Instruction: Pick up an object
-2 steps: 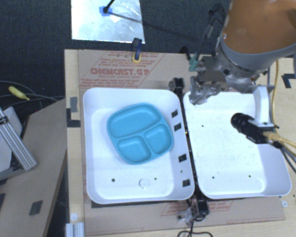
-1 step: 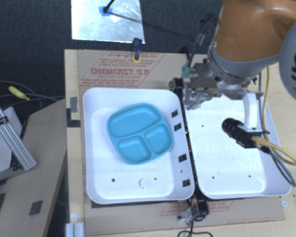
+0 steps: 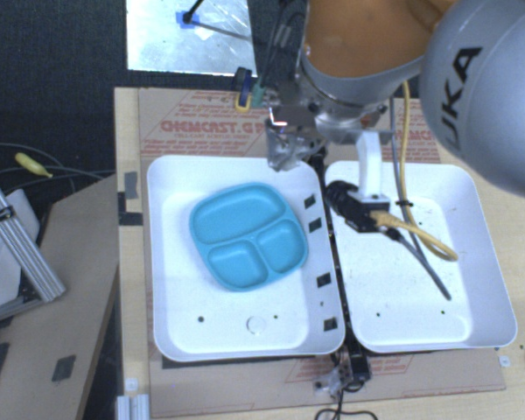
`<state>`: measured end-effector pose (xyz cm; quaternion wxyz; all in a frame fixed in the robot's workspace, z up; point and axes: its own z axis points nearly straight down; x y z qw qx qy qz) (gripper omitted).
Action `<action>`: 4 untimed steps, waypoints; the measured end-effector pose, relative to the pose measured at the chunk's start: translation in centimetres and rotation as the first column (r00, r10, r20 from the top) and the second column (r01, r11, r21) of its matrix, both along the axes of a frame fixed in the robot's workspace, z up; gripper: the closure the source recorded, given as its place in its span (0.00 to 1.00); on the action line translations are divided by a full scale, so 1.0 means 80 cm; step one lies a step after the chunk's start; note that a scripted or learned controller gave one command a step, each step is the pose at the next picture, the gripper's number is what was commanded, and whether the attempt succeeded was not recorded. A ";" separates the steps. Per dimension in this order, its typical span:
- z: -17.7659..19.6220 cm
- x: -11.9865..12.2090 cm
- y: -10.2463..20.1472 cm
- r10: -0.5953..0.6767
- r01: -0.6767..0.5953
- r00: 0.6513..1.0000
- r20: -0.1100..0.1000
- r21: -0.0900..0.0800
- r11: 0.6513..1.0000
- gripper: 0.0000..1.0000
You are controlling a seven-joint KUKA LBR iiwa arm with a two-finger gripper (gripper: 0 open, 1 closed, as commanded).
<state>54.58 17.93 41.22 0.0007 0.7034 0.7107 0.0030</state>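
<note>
A light blue plate (image 3: 248,234) with three compartments lies flat in the middle of the left white bin (image 3: 171,261). My gripper (image 3: 284,154) hangs over the far right corner of that bin, just beyond the plate's far edge and apart from it. The grey arm with its orange band comes in from the upper right and hides the far rim of both bins.
The right white bin (image 3: 481,261) sits directly beside the left one, sharing a raised middle rim (image 3: 332,269). Brown cardboard (image 3: 192,121) lies under and behind the bins. A faint round mark (image 3: 256,325) shows on the left bin's near floor.
</note>
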 end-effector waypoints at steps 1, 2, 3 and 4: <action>0.031 0.007 0.070 -0.005 0.005 1.000 -0.001 -0.001 1.000 1.00; -0.046 0.045 0.015 -0.014 0.014 1.000 -0.006 -0.005 1.000 1.00; -0.056 0.063 0.070 -0.006 0.006 1.000 -0.002 -0.002 1.000 1.00; -0.080 0.128 -0.045 -0.016 0.016 1.000 -0.003 -0.007 1.000 1.00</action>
